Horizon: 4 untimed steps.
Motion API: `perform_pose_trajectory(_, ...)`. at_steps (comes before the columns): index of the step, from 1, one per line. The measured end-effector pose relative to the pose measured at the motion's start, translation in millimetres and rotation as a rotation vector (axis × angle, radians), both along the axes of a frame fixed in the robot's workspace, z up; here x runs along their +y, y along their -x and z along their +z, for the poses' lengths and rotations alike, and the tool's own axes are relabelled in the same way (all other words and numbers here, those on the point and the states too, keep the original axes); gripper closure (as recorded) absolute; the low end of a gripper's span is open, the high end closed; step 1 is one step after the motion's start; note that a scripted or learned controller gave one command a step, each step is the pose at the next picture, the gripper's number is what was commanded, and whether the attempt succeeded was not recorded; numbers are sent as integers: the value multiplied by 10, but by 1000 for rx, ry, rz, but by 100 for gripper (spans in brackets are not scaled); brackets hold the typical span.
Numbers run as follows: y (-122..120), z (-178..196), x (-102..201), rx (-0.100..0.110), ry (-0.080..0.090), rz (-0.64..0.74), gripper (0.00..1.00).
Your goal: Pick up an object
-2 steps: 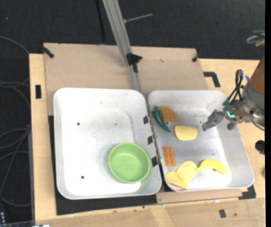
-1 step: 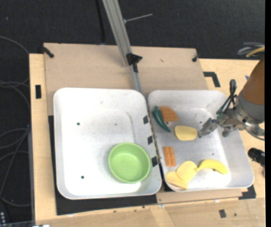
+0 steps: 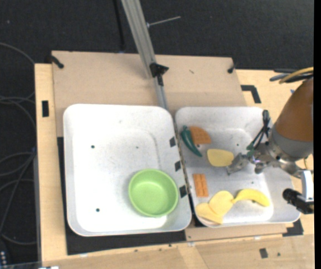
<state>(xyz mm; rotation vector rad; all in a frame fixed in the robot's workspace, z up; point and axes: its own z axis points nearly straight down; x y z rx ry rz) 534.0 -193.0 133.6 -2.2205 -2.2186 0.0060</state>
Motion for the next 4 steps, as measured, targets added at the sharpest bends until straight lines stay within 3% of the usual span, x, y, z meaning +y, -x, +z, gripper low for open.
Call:
perform_pose_trajectory(1,-1,-336,-15,-5,2,-1,0)
perform_pose_trajectory(2,-14,-215,-22,-10,1,-7,100)
perform_pose_trajectory(4,-8,838,-137,-12,2,3,100)
